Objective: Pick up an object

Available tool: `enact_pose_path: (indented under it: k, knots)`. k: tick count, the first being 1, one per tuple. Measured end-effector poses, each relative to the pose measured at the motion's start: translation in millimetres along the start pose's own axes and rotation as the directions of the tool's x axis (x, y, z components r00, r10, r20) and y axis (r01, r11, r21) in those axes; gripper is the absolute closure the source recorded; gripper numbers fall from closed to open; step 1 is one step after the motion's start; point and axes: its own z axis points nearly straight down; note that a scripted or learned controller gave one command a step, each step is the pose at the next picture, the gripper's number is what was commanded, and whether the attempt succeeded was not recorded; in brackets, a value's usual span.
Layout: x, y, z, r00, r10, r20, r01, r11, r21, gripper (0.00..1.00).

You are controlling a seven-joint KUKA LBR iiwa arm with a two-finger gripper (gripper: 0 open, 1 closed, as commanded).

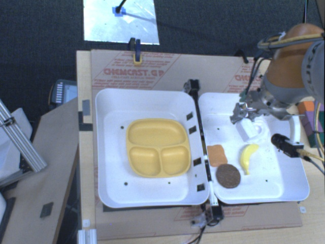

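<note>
Gripper [247,117] low over the right bin [289,187], arm bent in from the right; finger state cannot be told
Far left: yellow tray [155,147]. Below-left: cracker [217,155], brown disc [228,176]. Just below: banana [247,157]

Pickable objects, right bin [284,187]: four items noted, all resting on the bin floor.

Banana [248,156]: yellow, curved, lying flat near the bin's centre, stem end pointing toward the front wall. Toast slice [217,155]: tan, squarish, flat, just beside the bin's left wall. Round brown patty [228,176]: flat, just in front of the toast, near the banana's lower tip. White object [250,131]: pale against the bin floor, behind the banana; shape unclear.
</note>
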Motion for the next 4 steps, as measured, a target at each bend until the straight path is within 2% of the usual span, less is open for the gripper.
enact_pose_path:
  k: [1,2,3,4]
  knots:
    - [0,2,-31,1.000,0.000,0.000,0.000,1.000,0.003,1.00]
    - [47,1,-37,1.000,-0.004,-0.002,0.004,1.000,0.006,1.00]
    - [109,3,-39,1.000,-0.006,-0.003,0.006,1.000,0.006,1.00]
    - [157,2,-21,1.000,-0.005,-0.003,0.005,1.000,0.009,1.00]
